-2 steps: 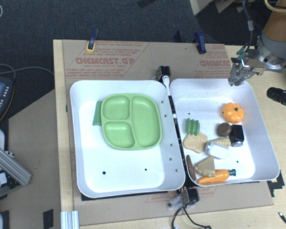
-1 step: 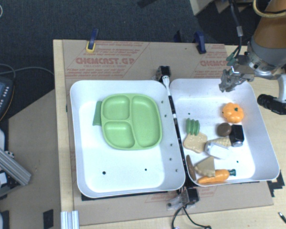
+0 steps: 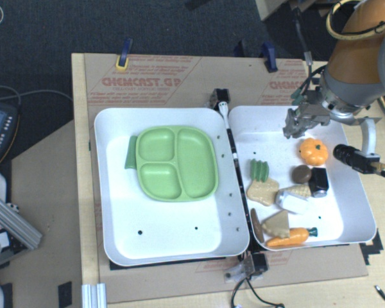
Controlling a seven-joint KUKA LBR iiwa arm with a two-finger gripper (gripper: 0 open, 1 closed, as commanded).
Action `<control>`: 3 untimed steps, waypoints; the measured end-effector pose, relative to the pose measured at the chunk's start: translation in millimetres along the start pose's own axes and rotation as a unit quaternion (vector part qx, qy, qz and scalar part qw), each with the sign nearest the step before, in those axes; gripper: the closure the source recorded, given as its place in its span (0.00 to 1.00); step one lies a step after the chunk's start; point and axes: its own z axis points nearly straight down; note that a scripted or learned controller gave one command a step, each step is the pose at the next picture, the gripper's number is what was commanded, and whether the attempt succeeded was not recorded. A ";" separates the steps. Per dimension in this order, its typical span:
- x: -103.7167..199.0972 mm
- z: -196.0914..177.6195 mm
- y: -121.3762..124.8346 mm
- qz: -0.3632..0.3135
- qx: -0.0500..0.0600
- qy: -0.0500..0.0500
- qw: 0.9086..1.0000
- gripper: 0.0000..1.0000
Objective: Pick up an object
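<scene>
left bin [image 3: 112,191]: 1 green tray [image 3: 176,162] | right bin [image 3: 356,197]: 1 pumpkin [image 3: 312,151] near far right corner, 1 carrot [image 3: 287,238] at near edge | end effector [image 3: 296,128]: above far edge, just beside pumpkin, state unclear

The arm [image 3: 356,50] is seen entering from the upper right, its grey body bent downward and leftward. An orange band [image 3: 366,15] is carried above the wrist, with grey housing below it. The wrist is angled down toward the left, and the gripper [image 3: 296,126] is hung at its end, pointed downward. Dark cabling is routed along the wrist. The gripper's tips are too small and dark to be made out.
</scene>
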 end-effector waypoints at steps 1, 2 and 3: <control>10.8 6.1 -2.8 0.000 -0.001 0.000 1.000 1.00; 19.7 -11.4 2.9 0.000 -0.004 -0.001 1.000 1.00; 19.3 9.7 -3.8 0.001 0.000 -0.001 1.000 1.00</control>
